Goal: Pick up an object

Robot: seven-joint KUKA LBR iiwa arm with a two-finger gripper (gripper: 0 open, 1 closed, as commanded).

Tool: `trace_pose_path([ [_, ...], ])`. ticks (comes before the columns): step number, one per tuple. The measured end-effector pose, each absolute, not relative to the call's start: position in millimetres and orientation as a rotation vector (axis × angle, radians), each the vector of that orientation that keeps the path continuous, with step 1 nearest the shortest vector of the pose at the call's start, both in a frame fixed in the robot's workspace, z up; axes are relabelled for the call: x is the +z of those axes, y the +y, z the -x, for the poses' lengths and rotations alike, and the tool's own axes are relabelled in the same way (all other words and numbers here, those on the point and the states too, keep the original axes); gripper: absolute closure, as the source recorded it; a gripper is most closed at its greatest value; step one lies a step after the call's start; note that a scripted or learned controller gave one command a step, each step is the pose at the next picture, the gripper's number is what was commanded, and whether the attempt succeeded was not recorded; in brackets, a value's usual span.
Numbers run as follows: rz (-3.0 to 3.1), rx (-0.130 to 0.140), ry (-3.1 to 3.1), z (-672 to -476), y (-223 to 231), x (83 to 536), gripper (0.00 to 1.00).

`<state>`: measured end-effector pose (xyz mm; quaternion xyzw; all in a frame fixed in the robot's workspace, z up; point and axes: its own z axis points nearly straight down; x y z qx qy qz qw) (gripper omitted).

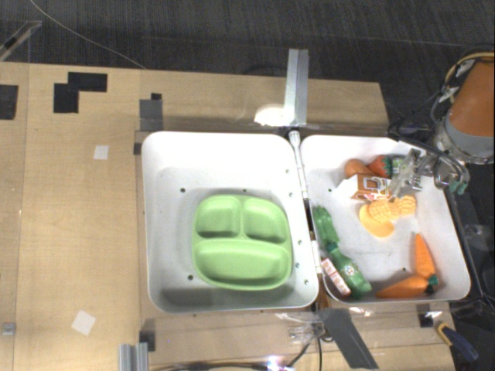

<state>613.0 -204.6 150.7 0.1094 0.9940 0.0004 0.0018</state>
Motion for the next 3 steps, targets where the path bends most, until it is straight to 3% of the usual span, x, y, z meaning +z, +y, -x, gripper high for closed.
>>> trace_pose_path([
  [1, -0.515, 0.002, 3.080, -665.1, -167.7, 239.4, 1.00],
  [2, -0.512, 0.001, 3.073, -666.6, -168.0, 251.4, 1.00],
  [3, -0.512, 0.001, 3.074, -666.4, -168.0, 250.8, 0.00],
])
